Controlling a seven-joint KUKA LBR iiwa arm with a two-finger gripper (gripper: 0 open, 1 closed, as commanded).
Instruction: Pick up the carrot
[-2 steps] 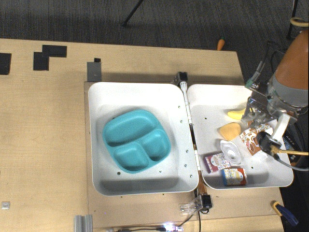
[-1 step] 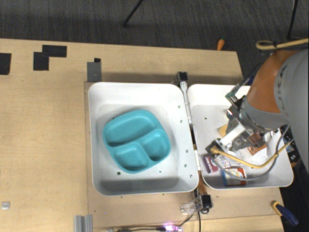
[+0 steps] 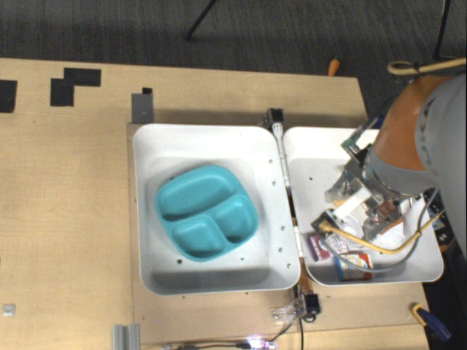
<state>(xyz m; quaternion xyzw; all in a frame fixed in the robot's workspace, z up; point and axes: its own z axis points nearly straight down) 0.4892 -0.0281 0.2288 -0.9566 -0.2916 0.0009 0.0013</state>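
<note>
Arm point(image 3: 419, 133): reached in from the right, over the right bin point(image 3: 314, 152)
Gripper point(image 3: 371, 214): low in the right bin, amid clutter; grip state could not be told
Carrot point(image 3: 390, 229): orange sliver just under the gripper (mostly hidden; identity uncertain)
Clutter: purple packet point(image 3: 318, 248) and blue-and-red carton point(image 3: 354, 265), near the gripper
Left bin point(image 3: 146, 195): held a teal divided plate point(image 3: 208, 211); both bins sat on the worktop point(image 3: 66, 217)

No text, label, brand or number can be read; print on the small packets point(image 3: 349, 257) in the right bin point(image 3: 306, 159) is blurred.
</note>
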